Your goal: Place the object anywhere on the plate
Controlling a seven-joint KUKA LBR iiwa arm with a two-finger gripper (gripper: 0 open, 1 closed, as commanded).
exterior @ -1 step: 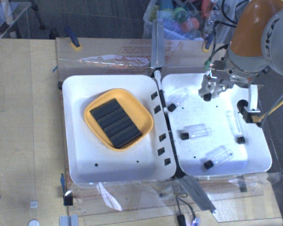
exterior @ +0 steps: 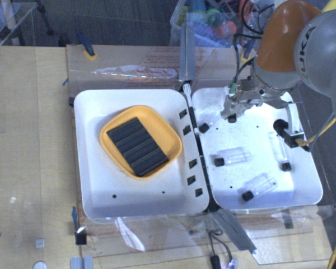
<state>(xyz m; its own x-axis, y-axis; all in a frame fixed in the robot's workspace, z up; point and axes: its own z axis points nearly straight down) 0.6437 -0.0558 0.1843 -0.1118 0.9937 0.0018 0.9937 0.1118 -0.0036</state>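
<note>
Open or clenched, can't tell: the gripper (exterior: 233, 114) tip is too small and blurred, with a dark bit right at it that could be a cap or part of the tool. Nothing reads as held.

It hangs well right of the yellow plate (exterior: 108, 143), over the right bin (exterior: 309, 190). The likely objects, clear vials with black caps, lie right of the plate too: one vial (exterior: 235, 156) nearer it, a second vial (exterior: 261, 184) further off.

Judgement: pick not yet secured. Best to drop squarely across a vial's body, not the cap, since a round tube rolls away. A black ribbed block (exterior: 137, 146) already covers much of the plate, so aim for bare yellow rim.

The left bin (exterior: 101, 206) holds the plate; both bins sit on a pale wooden bench (exterior: 22, 150). Behind the plate is a crate of coloured clutter (exterior: 213, 7).
</note>
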